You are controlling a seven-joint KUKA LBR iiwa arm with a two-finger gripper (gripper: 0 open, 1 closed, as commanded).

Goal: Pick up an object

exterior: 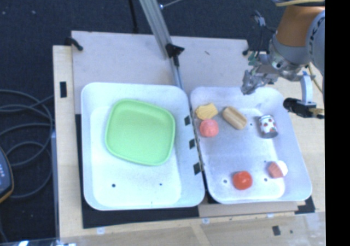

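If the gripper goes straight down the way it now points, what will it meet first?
The gripper hangs over the far rim of the right bin, pointing down. It would probably meet bare bin floor near that rim first. The hot dog bun lies closest but seems just off that line; depth is unclear.

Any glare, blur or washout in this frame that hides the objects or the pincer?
Camera view: both white bins look overexposed, their rims blooming; the small items are soft, the hot-dog bun lacking detail; the pincer is blurred and dark.

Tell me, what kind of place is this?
Probably a robot test lab: a grey-and-orange arm with its claw over a white bin of toy food, beside a green plate.
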